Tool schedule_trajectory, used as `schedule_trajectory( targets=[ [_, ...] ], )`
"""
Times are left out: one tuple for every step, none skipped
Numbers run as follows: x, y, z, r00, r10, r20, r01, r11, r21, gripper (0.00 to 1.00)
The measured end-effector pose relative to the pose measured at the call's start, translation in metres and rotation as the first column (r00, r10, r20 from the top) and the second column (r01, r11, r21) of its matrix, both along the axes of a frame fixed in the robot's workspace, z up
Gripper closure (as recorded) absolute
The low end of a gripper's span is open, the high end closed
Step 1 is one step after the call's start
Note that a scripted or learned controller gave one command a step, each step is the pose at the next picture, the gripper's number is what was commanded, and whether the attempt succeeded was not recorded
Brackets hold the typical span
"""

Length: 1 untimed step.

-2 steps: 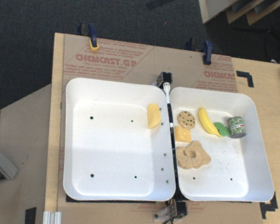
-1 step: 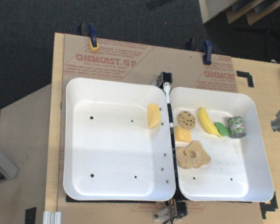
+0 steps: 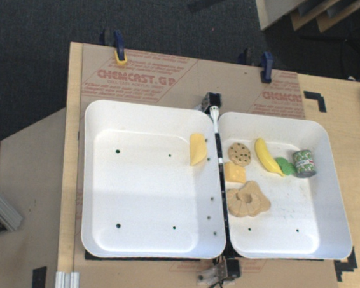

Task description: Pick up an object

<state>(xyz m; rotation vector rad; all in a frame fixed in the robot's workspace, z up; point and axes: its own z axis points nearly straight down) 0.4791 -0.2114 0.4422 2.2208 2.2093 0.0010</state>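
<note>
The right bin (image 3: pixel 327 207) holds several small objects: a round cookie (image 3: pixel 239 153), a yellow banana (image 3: pixel 267 157), a small green piece (image 3: pixel 286 165), a green patterned can (image 3: pixel 304 163), a yellow cheese block (image 3: pixel 234 173) and a tan pretzel-shaped piece (image 3: pixel 248 200). A yellow wedge (image 3: pixel 197 150) lies in the left bin (image 3: pixel 99 183), near its right wall.
Both bins rest on a cardboard sheet (image 3: pixel 174 75) held by two blue clamps (image 3: pixel 119 44) at the far edge. A black clip (image 3: pixel 212 101) joins the bins at the top, another sits at the bottom (image 3: pixel 228 267). Dark carpet lies beyond.
</note>
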Motion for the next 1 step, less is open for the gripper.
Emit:
schedule_trajectory(
  targets=[
    [0.0003,0.0652,-0.0639,1.0,0.011,-0.014,-0.011,1.0,0.01,1.0]
  ],
)
